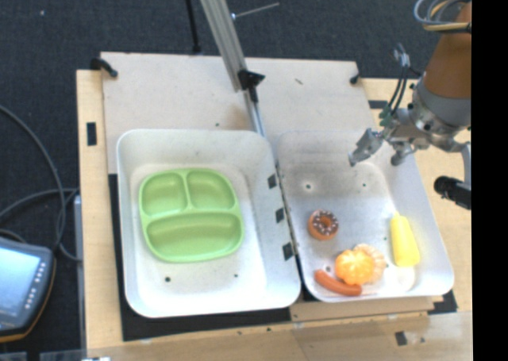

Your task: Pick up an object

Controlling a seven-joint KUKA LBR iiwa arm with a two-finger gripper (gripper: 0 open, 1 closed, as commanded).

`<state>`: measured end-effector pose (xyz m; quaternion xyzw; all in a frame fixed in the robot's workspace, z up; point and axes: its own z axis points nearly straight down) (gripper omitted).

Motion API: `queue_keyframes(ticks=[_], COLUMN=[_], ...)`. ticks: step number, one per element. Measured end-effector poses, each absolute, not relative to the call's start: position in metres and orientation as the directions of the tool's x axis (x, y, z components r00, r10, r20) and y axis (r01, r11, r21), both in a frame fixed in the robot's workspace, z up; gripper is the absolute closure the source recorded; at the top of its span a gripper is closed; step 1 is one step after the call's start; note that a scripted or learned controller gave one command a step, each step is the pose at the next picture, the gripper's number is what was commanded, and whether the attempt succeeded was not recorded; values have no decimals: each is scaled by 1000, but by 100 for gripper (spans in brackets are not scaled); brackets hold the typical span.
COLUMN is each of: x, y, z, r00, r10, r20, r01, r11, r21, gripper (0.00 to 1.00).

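- Hovering over the far part of the right shallow white bin [413, 216], my pincer [379, 151] hangs with its two fingers spread apart and nothing between them.
- My grey arm with its orange band [448, 62] reaches in from the right edge of the view, above the bin's far right corner.
- Four things lie in the near half of this bin, well apart from my pincer: a small brown ring-shaped doughnut with pale sprinkles [323, 224] near the middle, a yellow corn-cob-shaped toy [404, 240] along the right wall, a round orange fruit-like toy [359, 265] toward the near wall, and a red-orange sausage-shaped toy [337, 283] just beside it, touching or nearly touching its near edge.
- The left shallow white bin [262, 288] holds a light green plastic plate with three compartments [190, 214], lying flat.
- Both bins sit side by side on the pale wooden surface [317, 82], and a slanted metal pole [226, 30] rises from the surface's far side, between the bins.
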<state>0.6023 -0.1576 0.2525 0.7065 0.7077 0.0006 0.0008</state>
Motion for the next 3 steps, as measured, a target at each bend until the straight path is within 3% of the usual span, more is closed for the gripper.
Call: queue_keyframes(ticks=[1,2,3], x=[621,622,657], y=[-164,-165,-152], z=[176,192,248], r00=[0,0,-4], r10=[1000,1000,1000], r20=[-1,-2,-2], r01=[1000,1000,1000], r11=[0,0,4], r21=[-4,4,9], gripper=[0,100,100])
